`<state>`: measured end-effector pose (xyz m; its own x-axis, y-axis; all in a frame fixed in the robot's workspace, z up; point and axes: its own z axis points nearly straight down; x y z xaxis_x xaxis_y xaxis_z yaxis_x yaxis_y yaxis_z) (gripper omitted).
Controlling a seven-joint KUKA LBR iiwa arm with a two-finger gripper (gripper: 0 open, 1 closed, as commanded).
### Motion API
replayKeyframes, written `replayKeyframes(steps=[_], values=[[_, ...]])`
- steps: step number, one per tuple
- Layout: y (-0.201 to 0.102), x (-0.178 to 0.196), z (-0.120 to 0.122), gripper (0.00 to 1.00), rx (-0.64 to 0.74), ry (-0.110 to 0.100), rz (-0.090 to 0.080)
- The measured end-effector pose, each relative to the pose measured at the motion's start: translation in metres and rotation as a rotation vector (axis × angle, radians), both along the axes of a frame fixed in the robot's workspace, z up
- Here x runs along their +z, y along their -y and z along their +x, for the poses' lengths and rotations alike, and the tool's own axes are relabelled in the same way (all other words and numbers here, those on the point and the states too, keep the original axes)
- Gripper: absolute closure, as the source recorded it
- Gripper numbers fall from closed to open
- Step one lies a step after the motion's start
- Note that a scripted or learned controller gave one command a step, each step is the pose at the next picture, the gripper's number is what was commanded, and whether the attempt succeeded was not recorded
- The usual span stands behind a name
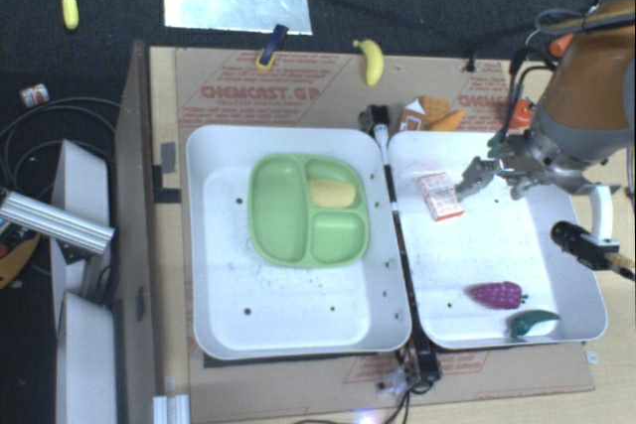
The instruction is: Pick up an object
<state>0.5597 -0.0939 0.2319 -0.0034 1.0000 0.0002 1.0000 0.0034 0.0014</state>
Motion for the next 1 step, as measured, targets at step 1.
replayKeyframes(steps=[1], values=[[0.0171, -0.1288, 0.0505, 0.00, 0.000, -0.009, 0.000]])
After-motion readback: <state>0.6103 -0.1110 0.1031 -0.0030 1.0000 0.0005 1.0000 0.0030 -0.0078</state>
